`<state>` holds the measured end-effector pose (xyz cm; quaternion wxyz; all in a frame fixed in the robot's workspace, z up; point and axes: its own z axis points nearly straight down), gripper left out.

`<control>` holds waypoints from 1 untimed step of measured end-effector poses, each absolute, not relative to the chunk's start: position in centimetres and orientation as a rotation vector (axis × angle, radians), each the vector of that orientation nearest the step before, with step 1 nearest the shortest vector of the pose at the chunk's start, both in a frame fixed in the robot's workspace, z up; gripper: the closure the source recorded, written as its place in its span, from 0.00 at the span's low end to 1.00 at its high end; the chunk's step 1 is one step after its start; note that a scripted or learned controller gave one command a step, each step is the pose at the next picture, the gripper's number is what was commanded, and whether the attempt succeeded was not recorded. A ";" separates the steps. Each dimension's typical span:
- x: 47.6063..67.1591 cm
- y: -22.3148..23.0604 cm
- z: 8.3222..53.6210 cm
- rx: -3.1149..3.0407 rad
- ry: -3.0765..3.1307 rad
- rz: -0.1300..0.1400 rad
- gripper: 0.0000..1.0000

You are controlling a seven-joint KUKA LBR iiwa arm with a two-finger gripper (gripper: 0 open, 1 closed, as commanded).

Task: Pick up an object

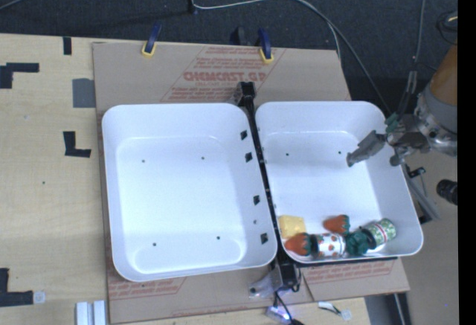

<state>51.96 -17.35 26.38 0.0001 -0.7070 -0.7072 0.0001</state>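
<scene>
The gripper (366,150) hangs over the right edge of the right bin (320,117), one grey finger (362,148) reaching out leftward over the white floor; whether the fingers are spread or closed cannot be told from this angle, and nothing shows between them. Behind it the wrist and the orange band (450,78) rise at the frame's right side. The objects lie well apart from the gripper, bunched along the near wall of that bin: a yellow block (291,225), a red piece (297,243) just below it, a small bottle (329,245), another red piece (337,224), a green item (358,242) and a can (381,230), several touching one another. The left bin (178,117) sits beside it, clipped along the shared black divider (256,167). Both rest on a cardboard sheet (223,71) held by blue clamps (152,39).
</scene>
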 end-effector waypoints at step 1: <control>52.1 -11.3 13.4 -2.209 -2.218 0.010 0.00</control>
